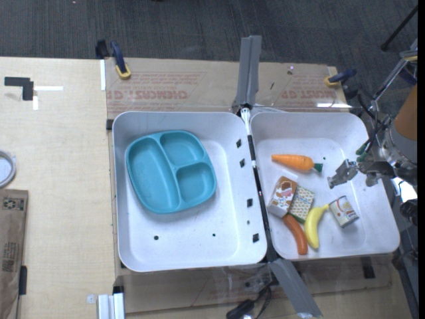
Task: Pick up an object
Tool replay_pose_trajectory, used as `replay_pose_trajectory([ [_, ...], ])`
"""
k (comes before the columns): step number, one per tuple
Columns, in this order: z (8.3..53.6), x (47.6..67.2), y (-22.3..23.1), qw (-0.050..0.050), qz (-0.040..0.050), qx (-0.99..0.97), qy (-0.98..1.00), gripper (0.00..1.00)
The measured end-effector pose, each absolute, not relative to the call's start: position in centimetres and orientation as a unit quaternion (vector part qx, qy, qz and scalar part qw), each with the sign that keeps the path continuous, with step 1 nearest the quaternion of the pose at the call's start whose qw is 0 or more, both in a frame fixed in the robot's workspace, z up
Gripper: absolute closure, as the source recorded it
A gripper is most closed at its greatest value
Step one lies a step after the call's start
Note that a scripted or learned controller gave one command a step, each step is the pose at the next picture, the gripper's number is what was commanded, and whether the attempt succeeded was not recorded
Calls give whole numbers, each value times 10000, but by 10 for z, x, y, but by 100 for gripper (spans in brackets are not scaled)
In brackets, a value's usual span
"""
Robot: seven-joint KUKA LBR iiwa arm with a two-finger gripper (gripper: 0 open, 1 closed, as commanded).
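The right bin [312, 130] holds a toy carrot [293, 161], a small snack box [282, 197], a checkered packet [301, 203], a banana [314, 224], a red sausage [295, 233] and a small can [343, 211]. My gripper [343, 173] hangs over the right side of this bin, above the can and right of the carrot. Its fingers look slightly apart with nothing between them.
The left bin [133, 238] holds a blue divided plate [171, 171]. A grey divider post [249, 72] stands between the bins at the back. Clamps [119, 60] sit on the cardboard behind. The arm's cables lie along the right edge.
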State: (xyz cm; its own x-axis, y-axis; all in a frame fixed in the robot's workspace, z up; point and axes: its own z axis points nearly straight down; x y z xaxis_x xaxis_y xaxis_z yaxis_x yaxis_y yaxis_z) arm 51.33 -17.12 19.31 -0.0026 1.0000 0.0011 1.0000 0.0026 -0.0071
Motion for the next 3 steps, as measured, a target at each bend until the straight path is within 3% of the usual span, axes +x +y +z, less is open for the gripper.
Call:
replay_pose_trajectory([
  [1,94,482,-159,17,17,-6898,-7240,0],
  [2,100,483,-160,33,30,-6907,-7231,100],
  [3,214,514,-118,13,23,-7238,-6900,100],
])
